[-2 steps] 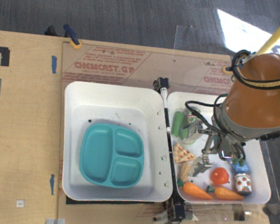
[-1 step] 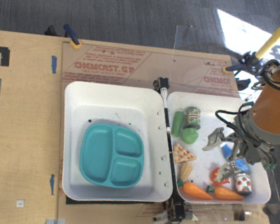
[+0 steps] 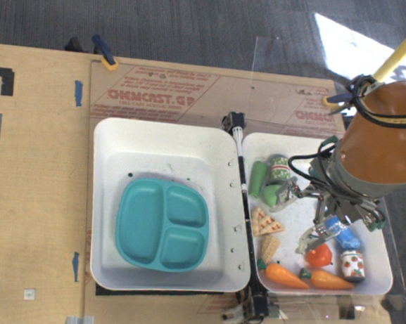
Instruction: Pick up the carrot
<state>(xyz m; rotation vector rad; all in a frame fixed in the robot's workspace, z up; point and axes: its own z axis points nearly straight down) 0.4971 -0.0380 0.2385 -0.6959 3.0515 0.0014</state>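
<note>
Two orange carrots lie along the front wall of the right bin [image 3: 383,279]. One carrot [image 3: 286,276] is at the front left, next to a cone-shaped toy [image 3: 269,248]. The other carrot [image 3: 332,280] lies just right of it, below a red tomato [image 3: 318,256]. My gripper [image 3: 316,238] hangs low over the middle of the right bin, right above the tomato and a short way behind both carrots. The arm's orange band [image 3: 389,139] covers the bin's back right part.
The right bin also holds a green bottle-like item [image 3: 258,177], a green-topped can [image 3: 280,173], a pizza slice [image 3: 267,223], a blue item [image 3: 347,236] and a small white can with red dots [image 3: 352,265]. A teal divided plate [image 3: 162,225] lies in the left bin [image 3: 120,143].
</note>
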